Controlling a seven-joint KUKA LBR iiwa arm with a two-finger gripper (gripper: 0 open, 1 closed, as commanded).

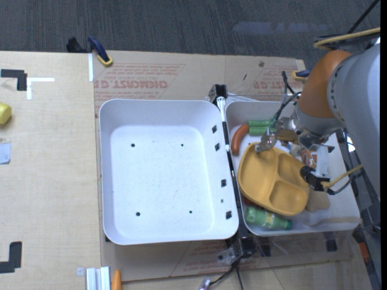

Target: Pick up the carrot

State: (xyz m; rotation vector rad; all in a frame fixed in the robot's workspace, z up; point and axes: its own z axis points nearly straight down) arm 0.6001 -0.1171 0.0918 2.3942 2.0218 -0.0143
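Cardboard covers the bench under both bins. Inside the right bin (338, 222), the carrot (239, 138) lies partly hidden by a yellow plate (272, 183). Just beside it hangs the gripper (266, 142), too small to judge.

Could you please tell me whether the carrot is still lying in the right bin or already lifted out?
In the bin: the carrot lies by the right bin's left wall, left of the gripper.

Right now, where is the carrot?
The carrot lies in the right bin, at its upper left, tight against the wall shared with the left bin. It sits just up-left of the yellow tray and left of the pincer.
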